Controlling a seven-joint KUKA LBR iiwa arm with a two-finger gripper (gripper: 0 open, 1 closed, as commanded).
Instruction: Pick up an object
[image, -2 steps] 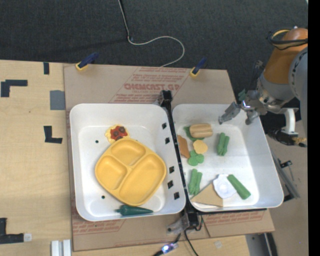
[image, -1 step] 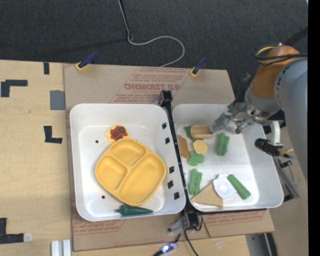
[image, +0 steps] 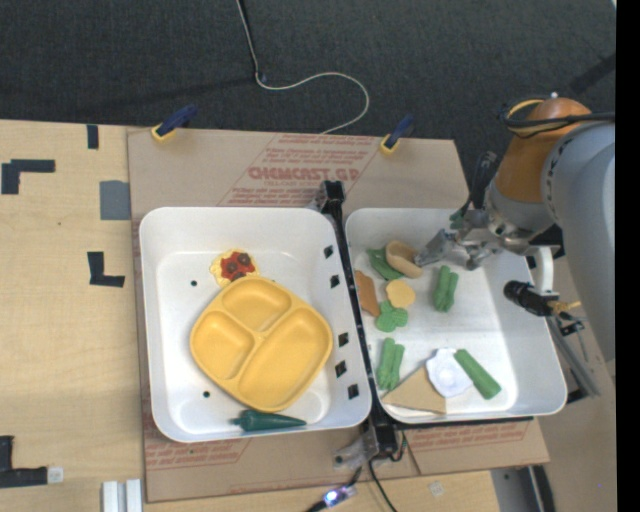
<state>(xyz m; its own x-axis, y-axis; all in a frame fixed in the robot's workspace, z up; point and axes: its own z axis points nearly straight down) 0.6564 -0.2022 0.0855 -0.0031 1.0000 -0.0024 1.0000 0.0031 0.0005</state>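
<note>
I see two white bins side by side on my bench. The left bin (image: 160, 300) has a yellow tray (image: 262, 343) with three parts. A small pizza toy (image: 235, 265) lies just past the tray's far edge. A dark green pepper (image: 268, 421) lies at the tray's near edge, touching it.

The right bin (image: 545, 370) holds lots of toy food. My arm (image: 560, 190) comes in from the right, and much of it is cut off by the picture's edge. The gripper (image: 440, 250) hangs over the far part of the right bin. It is grey and blurry against the white. I cannot tell how it is set, or if it has anything in it.

Just left of the gripper is a tan bun (image: 404, 259), partly on top of a green bean (image: 383, 265). Just below the gripper stands a green pickle (image: 444, 288). A yellow chip (image: 400, 293) sits near a green blob (image: 391, 319). An orange stick (image: 367, 296) lies by the wall between the bins.

Nearer to me are two green pods (image: 388, 363), a white cup (image: 449, 375), a green stick (image: 478, 373) and a tan wedge (image: 415, 398). The cup covers part of the wedge. I cannot make out what the blob is.
</note>
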